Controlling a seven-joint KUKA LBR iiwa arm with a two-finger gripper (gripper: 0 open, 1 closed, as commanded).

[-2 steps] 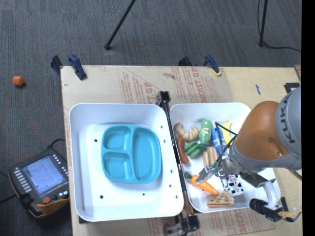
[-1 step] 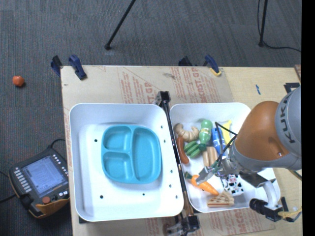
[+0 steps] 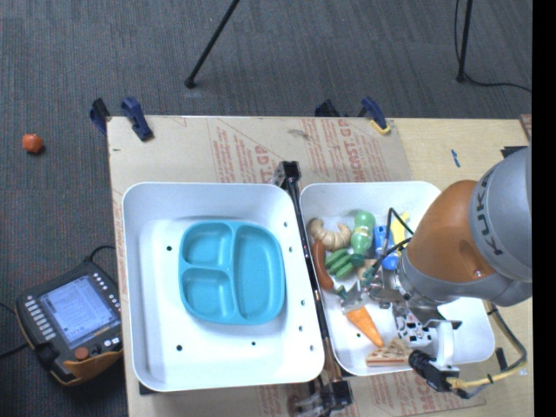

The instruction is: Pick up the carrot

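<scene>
Small orange tapered plastic carrot (image 3: 364,323): lies flat on floor of right white bin (image 3: 469,341), lower-centre area, pointed end toward bin's near edge, blunt end up toward toy pile. Surface smooth, uniform orange, no greens visible.

Adjacent items: tan flat wedge-shaped piece (image 3: 387,354) just below carrot tip, near bin's front wall. Above carrot: green leafy toy vegetable (image 3: 345,263), brown-red sausage-shaped toy (image 3: 321,266), beige knobbly ginger-like toy (image 3: 330,230), light green rounded toy (image 3: 363,225).

Two-finger gripper (image 3: 372,289): sits just above-right of carrot's blunt end, close to it; contact cannot be told. Finger state: cannot tell, hidden by wrist hardware. Grey arm w/ orange band (image 3: 447,237) covers bin's right part.

Left white bin (image 3: 143,233): holds light blue three-compartment plastic tray (image 3: 232,272), centred.
</scene>
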